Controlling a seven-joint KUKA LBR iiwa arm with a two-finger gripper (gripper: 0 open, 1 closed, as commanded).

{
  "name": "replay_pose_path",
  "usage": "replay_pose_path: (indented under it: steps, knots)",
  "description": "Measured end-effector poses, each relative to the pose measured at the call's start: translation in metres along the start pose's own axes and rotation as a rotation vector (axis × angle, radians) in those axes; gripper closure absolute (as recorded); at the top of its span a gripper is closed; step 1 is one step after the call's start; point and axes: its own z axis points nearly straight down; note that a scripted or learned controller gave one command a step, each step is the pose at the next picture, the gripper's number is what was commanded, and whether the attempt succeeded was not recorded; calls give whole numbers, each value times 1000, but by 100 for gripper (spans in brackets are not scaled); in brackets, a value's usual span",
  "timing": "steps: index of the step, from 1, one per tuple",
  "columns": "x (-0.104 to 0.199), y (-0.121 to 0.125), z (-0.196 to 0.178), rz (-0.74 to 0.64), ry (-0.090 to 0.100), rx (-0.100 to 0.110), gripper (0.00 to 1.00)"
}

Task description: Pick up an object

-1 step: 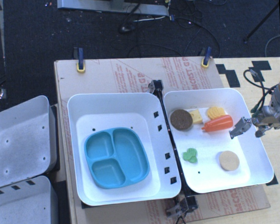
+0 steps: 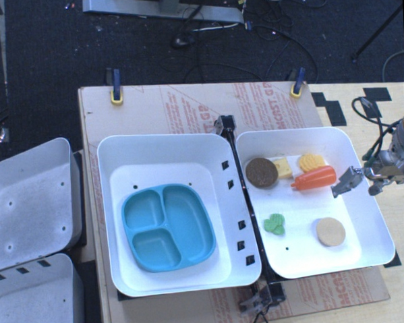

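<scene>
The right bin (image 2: pixel 368 246) holds several toy foods. A brown round patty (image 2: pixel 262 172) touches a pale yellow square (image 2: pixel 282 167), with a yellow ridged piece (image 2: pixel 311 162) just right of them. An orange carrot (image 2: pixel 314 178) lies below those. Lower down are a green broccoli piece (image 2: pixel 275 223) and a tan disc (image 2: pixel 330 232). My gripper (image 2: pixel 360 183) hangs over the bin's right rim, just right of the carrot's tip. It is open with nothing between its fingers (image 2: pixel 345 182).
The left bin (image 2: pixel 114 162) holds a blue divided plate (image 2: pixel 168 227). A black divider (image 2: pixel 243 202) runs between the bins. Two yellow clamps (image 2: pixel 117 96) (image 2: pixel 297 88) grip the board's far edge. White bin lids (image 2: pixel 28 200) lie at far left.
</scene>
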Motion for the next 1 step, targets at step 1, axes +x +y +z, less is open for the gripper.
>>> replay_pose_path:
  steps: [1]
  knots:
    - [1, -10, 58, 2, 2, 5, 0]
